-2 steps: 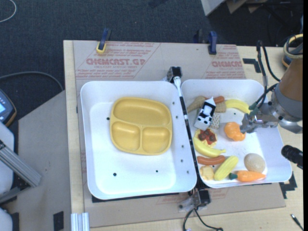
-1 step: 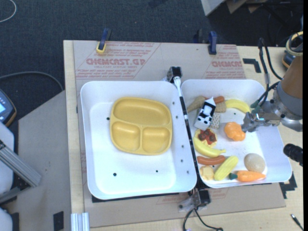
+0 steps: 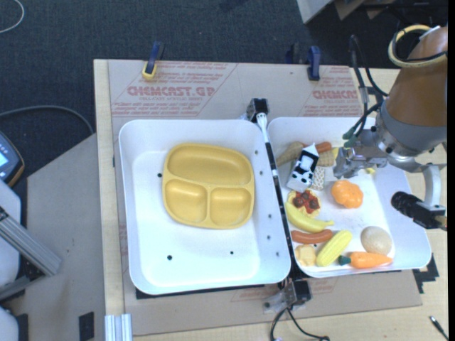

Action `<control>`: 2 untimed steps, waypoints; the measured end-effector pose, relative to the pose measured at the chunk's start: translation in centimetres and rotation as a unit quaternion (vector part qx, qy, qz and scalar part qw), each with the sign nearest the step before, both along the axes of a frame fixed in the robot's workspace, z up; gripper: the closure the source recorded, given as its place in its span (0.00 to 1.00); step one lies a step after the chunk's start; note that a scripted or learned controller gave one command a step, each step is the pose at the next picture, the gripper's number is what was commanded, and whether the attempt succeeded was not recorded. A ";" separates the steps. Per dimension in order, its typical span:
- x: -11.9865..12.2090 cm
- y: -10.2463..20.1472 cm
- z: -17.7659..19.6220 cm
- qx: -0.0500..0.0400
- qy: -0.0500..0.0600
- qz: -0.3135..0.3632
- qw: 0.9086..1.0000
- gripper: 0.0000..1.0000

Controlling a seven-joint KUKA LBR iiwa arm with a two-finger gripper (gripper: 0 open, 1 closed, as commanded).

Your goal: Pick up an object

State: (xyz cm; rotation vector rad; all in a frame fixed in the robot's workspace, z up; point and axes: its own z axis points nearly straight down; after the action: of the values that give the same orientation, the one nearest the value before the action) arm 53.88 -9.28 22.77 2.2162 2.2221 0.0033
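Now approach step, nothing lifted yet. Gripper [image 3: 346,163] low in right bin [image 3: 416,244], just beside orange fruit [image 3: 348,195]; whether it grips or is released I cannot tell. Next move, I judge: centre over fruit, descend, clamp. Yellow tray [image 3: 208,185] sits in left bin [image 3: 142,212]

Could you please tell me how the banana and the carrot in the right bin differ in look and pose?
The banana is yellow and curved; the carrot is orange and straight, with a green end. The banana lies near the bin's left wall, beside the divider; the carrot lies at the bin's near edge, below the egg-shaped piece. Both are toy foods lying flat in the right bin.
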 end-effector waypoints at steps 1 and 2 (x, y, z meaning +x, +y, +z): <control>2.0 4.4 -1.0 0.000 0.000 -0.001 1.000 1.00; 4.8 8.4 -1.5 0.000 0.000 0.000 1.000 1.00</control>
State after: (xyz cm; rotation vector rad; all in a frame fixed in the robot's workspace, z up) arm 58.71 -0.84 21.26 2.2158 2.2226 0.0039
